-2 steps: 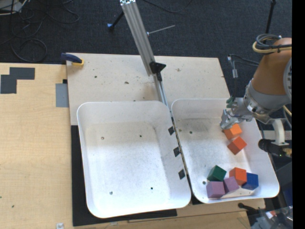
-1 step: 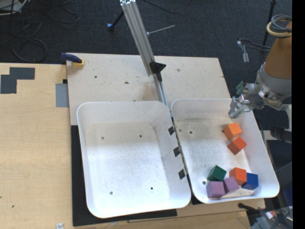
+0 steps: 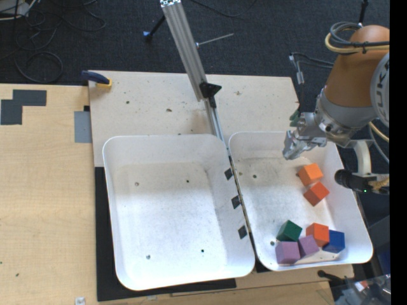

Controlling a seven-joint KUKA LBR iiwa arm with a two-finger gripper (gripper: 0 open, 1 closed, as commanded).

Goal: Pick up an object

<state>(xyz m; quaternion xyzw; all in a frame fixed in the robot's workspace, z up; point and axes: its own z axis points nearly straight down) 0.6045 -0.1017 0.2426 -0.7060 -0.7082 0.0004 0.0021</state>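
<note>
Two shallow white bins sit side by side on the worktop (image 3: pixel 159 100): the left bin (image 3: pixel 127 170) and the right bin (image 3: pixel 261 164), parted by a slanted metal rail (image 3: pixel 191 49) that runs up and away between them. One grey arm (image 3: pixel 356 75) with an orange band reaches in from the right, and its end effector (image 3: pixel 297 146) hangs over the far part of the right bin; whether its fingers are spread or closed cannot be told from this angle, and nothing is seen between them.

Seven blocks lie in the right bin. Two orange blocks (image 3: pixel 310 173) sit just beside each other near the end effector (the lower one (image 3: pixel 316 193) is darker). Five more cluster at the near corner: one green block (image 3: pixel 290 230), two purple blocks (image 3: pixel 287 252), one red-orange block (image 3: pixel 319 234) and one blue block (image 3: pixel 336 240).
</note>
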